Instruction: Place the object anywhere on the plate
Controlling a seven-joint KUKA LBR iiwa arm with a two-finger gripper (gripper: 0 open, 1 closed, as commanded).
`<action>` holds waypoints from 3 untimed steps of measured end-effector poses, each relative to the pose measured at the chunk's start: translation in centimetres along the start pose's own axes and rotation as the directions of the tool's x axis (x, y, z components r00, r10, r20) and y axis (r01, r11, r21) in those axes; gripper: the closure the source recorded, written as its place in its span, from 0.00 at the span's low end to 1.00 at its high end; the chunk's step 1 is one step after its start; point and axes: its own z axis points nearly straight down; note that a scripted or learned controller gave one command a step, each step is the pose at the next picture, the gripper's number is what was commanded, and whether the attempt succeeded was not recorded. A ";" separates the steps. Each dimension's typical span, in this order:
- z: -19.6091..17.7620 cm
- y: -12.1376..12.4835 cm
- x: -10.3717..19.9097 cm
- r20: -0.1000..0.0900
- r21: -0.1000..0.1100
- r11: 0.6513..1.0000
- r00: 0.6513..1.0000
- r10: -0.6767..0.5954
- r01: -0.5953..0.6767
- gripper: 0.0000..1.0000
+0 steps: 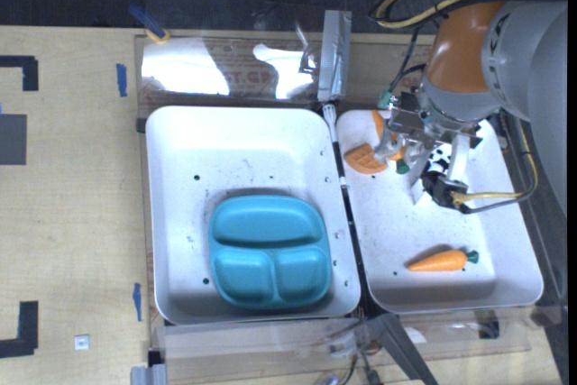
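- My claw (407, 151) hangs low over the far left corner of the right bin (505, 284); whether it is open or closed I cannot tell — the wrist hides it from above.
- Just beside it, toward the wall between the bins, lies an orange piece (364, 160), rounded and ridged. It looks close to my claw, perhaps touching, but I cannot see it gripped.
- A black-and-white patterned thing (439, 160) shows just right of my wrist, partly hidden.
- A toy carrot (439, 261) lies well apart, toward the near side of the same bin.
- The blue plate (269, 250) — three compartments — sits in the near half of the left bin (180, 140), with nothing on it.
- So I judge the task barely begun: nothing is lifted, and the carry across the dividing wall and the release are all left.
- The bins rest on a pale wooden bench (63, 221), with a shiny panel (225, 68) at the far edge of the left bin.
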 end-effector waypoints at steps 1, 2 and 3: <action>0.1 -7.6 6.4 -0.003 0.002 0.984 0.984 0.177 -0.177 1.00; 2.6 -9.4 9.4 0.019 -0.032 0.998 0.998 -0.052 0.053 1.00; 3.0 -10.0 11.4 -0.001 -0.030 0.996 0.997 -0.079 0.079 0.00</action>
